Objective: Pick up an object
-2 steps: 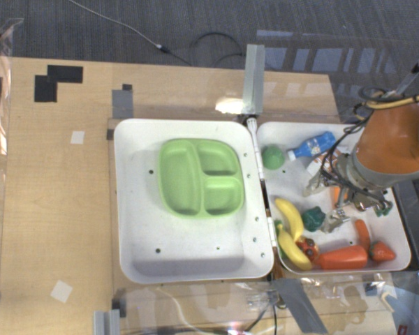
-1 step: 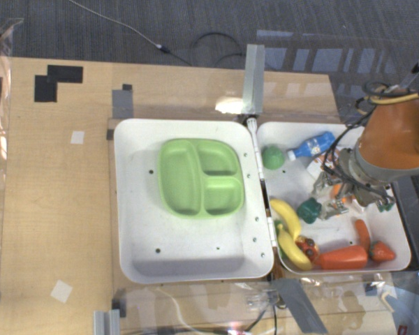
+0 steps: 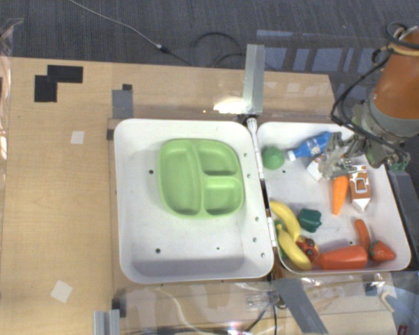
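Note:
My gripper (image 3: pixel 341 160) hangs low over the back of the right bin (image 3: pixel 398 218), below the grey wrist and orange band. It sits just above an orange carrot (image 3: pixel 339 195) and beside a small white and orange carton (image 3: pixel 360 188). A blue bottle (image 3: pixel 311 146) lies to its left, with a green ball (image 3: pixel 272 157) further left. Toward the front lie two bananas (image 3: pixel 288 233), a dark green pepper (image 3: pixel 309 219), a long red pepper (image 3: pixel 343 257), a red chili (image 3: pixel 362 232) and a strawberry (image 3: pixel 381 251). Nothing shows as held.
The left bin (image 3: pixel 136 187) holds a green divided plate (image 3: pixel 199 176). A metal post (image 3: pixel 253 82) stands behind the divider between the bins. Cables trail behind the bench and beside the wrist. Bare wooden benchtop (image 3: pixel 49 208) stretches to the left.

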Motion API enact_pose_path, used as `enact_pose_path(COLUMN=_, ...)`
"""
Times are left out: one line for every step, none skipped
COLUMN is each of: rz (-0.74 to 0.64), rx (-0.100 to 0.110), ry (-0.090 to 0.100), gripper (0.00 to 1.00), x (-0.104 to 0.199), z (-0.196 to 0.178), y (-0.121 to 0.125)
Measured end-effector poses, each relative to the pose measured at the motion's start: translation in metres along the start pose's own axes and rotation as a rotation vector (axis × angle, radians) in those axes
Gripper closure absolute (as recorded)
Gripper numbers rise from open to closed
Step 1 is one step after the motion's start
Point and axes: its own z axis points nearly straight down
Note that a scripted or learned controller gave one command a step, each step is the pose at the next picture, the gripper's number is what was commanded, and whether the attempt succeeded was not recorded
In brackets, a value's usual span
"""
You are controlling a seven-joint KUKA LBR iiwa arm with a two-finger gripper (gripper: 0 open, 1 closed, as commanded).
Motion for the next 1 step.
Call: enact_pose_path(rz=-0.418, rx=-0.006, ry=0.010, gripper=1.00, x=0.0550, z=0.0921, y=0.0263)
